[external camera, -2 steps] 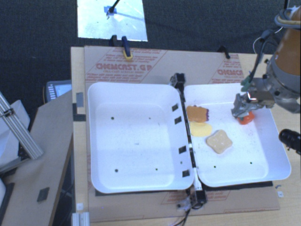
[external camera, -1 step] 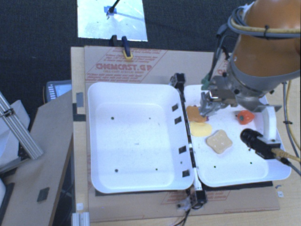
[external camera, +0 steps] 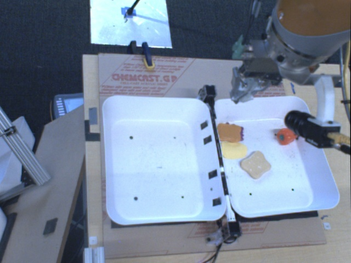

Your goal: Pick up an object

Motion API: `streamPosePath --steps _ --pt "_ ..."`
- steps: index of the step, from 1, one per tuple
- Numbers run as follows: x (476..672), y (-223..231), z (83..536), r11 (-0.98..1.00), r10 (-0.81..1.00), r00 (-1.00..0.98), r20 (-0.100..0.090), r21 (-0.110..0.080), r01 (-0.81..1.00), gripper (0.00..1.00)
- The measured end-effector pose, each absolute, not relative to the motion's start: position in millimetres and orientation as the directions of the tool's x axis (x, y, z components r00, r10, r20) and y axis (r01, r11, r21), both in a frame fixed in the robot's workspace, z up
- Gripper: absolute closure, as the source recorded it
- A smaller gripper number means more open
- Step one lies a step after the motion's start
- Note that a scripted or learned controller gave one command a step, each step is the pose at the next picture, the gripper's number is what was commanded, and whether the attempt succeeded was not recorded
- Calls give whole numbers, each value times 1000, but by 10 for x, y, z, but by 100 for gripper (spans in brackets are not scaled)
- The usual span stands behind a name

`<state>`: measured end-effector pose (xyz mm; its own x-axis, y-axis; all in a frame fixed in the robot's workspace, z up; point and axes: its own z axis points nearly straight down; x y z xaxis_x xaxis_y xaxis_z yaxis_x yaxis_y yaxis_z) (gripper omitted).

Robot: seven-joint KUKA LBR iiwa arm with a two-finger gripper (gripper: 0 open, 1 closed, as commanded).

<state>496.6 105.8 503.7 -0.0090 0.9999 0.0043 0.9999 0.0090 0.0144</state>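
Four small things lie in the white bin (external camera: pixel 321 199) under your gripper (external camera: pixel 244 95), and none is in its grasp. The gripper hangs over that bin's far rim, near the divide with the other bin (external camera: pixel 159 163). You cannot tell from this slant whether it stands wide or narrow. Nearest it, just toward the camera, is an orange-and-purple piece (external camera: pixel 230 132), with a flat yellow piece (external camera: pixel 235 150) touching its near side. A tan toast-shaped piece (external camera: pixel 255 165) sits just beyond the yellow one, further from the gripper. A red-orange piece (external camera: pixel 284 137) lies well apart, off toward the arm's side.
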Motion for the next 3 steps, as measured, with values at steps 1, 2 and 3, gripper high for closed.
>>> streamPosePath --steps 1,2,3 --pt "5156 1686 5224 10 1000 -10 3 5 1000 100" --pt "5606 2086 5054 7 1000 -7 1 2 1000 100" --pt "5380 2359 5043 8 1000 -8 1 1 1000 100"
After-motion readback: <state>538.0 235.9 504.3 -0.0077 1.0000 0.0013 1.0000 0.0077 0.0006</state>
